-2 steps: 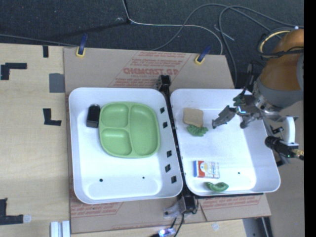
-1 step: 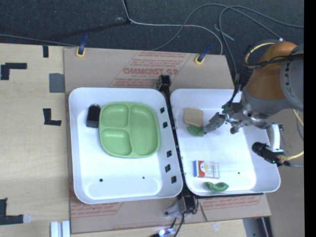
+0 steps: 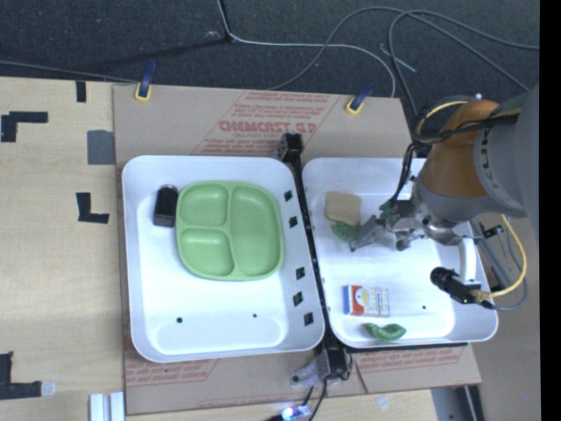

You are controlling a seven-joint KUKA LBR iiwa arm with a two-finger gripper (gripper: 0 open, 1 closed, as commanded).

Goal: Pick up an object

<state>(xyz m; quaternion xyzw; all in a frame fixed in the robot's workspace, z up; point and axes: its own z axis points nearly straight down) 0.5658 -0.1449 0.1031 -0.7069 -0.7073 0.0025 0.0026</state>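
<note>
In the right bin (image 3: 438, 301), the gripper (image 3: 359, 238) reaches left, its tips touching a small green piece (image 3: 344, 231) just below a tan block (image 3: 343, 207); whether it grips is unclear. A small carton (image 3: 365, 301) and a green scrap (image 3: 384, 331) lie nearer the front. The left bin (image 3: 149, 305) holds a green divided plate (image 3: 230, 231) and a black object (image 3: 165, 206).

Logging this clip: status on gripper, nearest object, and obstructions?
Gripper low in right bin, at small green object. Grasp unconfirmed. Tan block crowds it.
</note>
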